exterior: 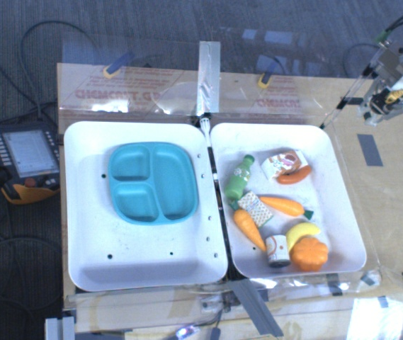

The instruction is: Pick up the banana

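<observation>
The banana [301, 231] is yellow and lies in the right bin [336, 183] near its front right corner. It is pressed against an orange round fruit [310, 254] that covers its lower end. The gripper [387, 85] is at the view's top right edge, outside the bins and far from the banana, above the bench behind the right bin's far right corner. Nothing can be seen in its grip.
Also in the right bin are a green bottle [239, 178], two carrots [283, 205] [248, 229], a small can [277, 250], a checkered packet [256, 208], a white packet [282, 163] and a sausage [294, 176]. The left bin [88, 246] holds a blue divided plate [151, 181].
</observation>
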Controlling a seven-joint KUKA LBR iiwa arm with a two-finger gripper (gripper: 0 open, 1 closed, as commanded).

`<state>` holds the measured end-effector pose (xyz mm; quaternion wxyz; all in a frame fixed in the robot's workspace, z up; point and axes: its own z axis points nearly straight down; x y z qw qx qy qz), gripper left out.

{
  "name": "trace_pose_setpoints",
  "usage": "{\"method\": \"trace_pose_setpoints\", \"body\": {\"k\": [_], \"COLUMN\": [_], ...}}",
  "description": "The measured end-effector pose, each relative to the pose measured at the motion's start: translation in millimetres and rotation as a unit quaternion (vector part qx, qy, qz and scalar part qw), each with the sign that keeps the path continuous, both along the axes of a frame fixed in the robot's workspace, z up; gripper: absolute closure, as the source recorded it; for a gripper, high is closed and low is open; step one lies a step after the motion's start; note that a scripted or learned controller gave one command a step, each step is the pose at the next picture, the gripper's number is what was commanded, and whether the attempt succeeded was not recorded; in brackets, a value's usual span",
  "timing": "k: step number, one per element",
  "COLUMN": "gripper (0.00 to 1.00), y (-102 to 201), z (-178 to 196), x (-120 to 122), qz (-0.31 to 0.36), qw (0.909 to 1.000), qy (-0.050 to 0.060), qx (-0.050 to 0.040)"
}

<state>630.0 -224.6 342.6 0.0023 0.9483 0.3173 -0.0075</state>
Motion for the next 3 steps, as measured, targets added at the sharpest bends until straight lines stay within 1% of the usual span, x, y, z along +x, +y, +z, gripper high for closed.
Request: {"method": "trace_pose_setpoints", "body": {"k": [3], "gripper": [1.00], "y": [1], "z": [25], "x": [0], "qz": [0.001], "qw": [1.0000], "qy": [0.006], "qx": [-0.0045]}}
